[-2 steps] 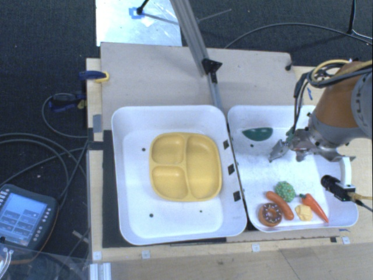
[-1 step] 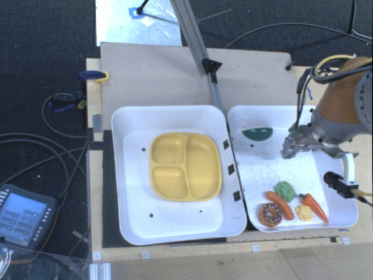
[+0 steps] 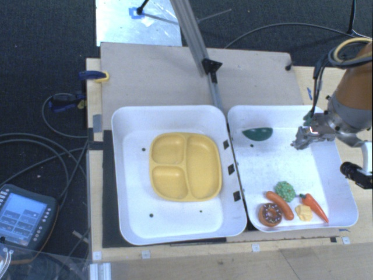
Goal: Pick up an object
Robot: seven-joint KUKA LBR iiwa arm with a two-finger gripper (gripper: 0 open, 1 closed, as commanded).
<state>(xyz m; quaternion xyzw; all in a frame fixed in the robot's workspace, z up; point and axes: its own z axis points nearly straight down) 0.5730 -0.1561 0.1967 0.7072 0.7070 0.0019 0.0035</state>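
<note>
- The tool [image 3: 304,137] hangs over the far right part of the right bin [image 3: 256,174], close to that bin's right wall, with the grey and orange arm [image 3: 352,92] coming in from the right.
- Its tip is a small grey blur from up here, so I cannot tell how wide it stands, and nothing is visible in its grip.
- Nearest candidate: the dark green bowl [image 3: 257,134], lying to the tool's left at about the same depth in the bin, clear floor between them.
- The rest of the pickings cluster in the near right corner, well toward the camera from the tool: a green broccoli [image 3: 285,190], a red sausage [image 3: 280,205], a chocolate doughnut [image 3: 270,214], a yellow piece [image 3: 303,213] and an orange carrot [image 3: 315,207].
- Sausage and carrot both lie on a slant, running from far-left to near-right, and that cluster is tightly packed, with several pieces touching or nearly so.
- In the left bin [image 3: 134,214] a yellow divided tray [image 3: 185,166] sits flat, well apart from the tool.
- My read: the bowl is the easier reach, a sideways slide left and then down, since it stands alone.
</note>
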